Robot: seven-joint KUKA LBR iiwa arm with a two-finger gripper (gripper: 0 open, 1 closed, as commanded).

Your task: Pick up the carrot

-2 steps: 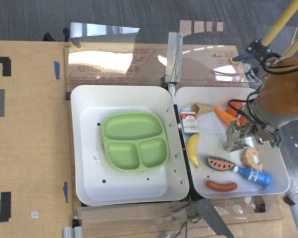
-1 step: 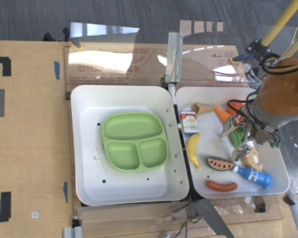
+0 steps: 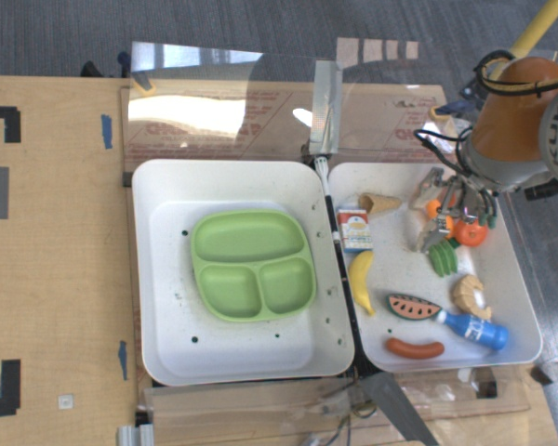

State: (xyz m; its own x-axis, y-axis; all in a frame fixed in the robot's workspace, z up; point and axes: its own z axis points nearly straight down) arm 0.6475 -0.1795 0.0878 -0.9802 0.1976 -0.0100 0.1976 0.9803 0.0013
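Observation:
The carrot (image 3: 471,233), orange with a green leafy top (image 3: 444,259), lies in the upper right part of the right bin (image 3: 521,286). My gripper (image 3: 446,214) hangs directly over it, with the carrot's orange body showing just to its lower right. The grey arm with its orange band (image 3: 513,110) comes in from the upper right and hides part of the bin's far corner. The carrot appears to rest on the bin floor.
The right bin also holds a red-and-white carton (image 3: 353,229), a banana (image 3: 361,282), a cone-shaped pastry (image 3: 379,203), a watermelon slice (image 3: 413,307), a sausage (image 3: 415,347), a blue bottle (image 3: 476,330) and a beige bun (image 3: 468,295). A green divided plate (image 3: 253,265) sits in the left bin.

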